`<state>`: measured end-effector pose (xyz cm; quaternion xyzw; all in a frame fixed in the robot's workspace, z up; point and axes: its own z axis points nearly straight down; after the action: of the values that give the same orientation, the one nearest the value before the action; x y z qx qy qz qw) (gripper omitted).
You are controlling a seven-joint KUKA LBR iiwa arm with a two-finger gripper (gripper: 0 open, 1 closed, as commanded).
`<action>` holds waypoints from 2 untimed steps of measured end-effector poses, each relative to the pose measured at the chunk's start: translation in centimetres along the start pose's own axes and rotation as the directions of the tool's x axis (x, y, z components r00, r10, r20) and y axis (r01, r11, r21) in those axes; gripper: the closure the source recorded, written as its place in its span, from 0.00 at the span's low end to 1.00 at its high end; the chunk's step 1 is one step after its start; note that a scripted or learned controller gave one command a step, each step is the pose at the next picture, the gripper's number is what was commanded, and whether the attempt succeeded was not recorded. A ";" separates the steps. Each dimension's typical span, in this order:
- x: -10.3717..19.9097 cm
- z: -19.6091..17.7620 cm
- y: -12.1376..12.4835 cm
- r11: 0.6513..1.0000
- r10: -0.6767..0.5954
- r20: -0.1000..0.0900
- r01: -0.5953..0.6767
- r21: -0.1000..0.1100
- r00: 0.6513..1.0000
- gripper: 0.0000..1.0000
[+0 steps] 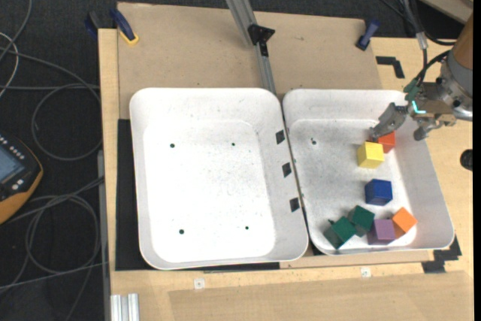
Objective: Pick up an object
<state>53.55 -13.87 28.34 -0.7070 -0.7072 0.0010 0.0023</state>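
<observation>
The tool (404, 122) hangs over the far right part of the right bin (331, 110) with its two fingers spread apart and nothing between them, just above a red block (387, 138) that touches the yellow block (370, 154). The yellow block sits square-on with no long axis, a corner toward the bin's middle, with bare floor to its left. A blue block (378, 191) lies nearer, apart from the green blocks (352, 225), purple block (383, 230) and orange block (404, 219) crowded at the near rim.
</observation>
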 end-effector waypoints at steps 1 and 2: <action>0.0 -0.2 0.1 1.000 0.000 0.001 0.000 -0.005 1.000 0.00; 0.0 6.2 0.0 1.000 0.001 -0.001 -0.001 0.003 1.000 0.00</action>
<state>53.55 -13.87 22.19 -0.7073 -0.7069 0.0018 0.0034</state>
